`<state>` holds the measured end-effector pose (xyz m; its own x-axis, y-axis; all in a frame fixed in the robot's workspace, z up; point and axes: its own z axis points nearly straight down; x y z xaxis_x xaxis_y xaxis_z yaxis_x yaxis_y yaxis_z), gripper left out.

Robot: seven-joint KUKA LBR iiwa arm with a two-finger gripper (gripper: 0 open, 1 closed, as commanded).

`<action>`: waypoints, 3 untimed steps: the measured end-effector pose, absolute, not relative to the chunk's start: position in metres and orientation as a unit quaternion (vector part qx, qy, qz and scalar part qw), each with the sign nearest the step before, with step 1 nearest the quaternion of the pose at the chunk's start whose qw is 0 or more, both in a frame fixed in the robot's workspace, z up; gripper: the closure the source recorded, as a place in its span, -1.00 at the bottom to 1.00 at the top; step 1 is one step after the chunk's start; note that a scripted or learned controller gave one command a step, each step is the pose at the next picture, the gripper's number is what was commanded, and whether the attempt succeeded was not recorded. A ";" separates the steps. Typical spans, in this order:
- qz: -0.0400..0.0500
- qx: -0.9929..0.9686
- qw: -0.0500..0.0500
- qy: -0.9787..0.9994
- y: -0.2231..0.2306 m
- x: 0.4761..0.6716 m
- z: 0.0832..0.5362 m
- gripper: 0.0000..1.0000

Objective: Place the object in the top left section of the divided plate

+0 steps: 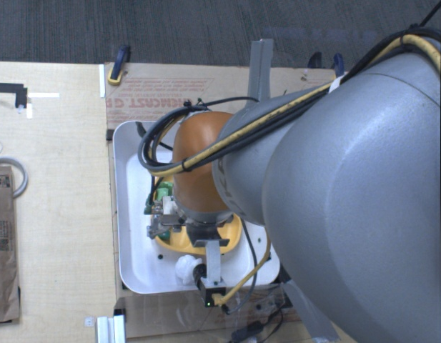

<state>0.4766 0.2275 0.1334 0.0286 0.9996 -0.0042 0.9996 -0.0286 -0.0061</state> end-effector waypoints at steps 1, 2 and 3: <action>0.005 -0.720 0.001 -0.694 0.225 0.478 0.141 1.00; 0.003 -0.716 0.000 -0.698 0.152 0.555 0.127 1.00; 0.003 -0.663 0.000 -0.749 0.096 0.566 0.215 1.00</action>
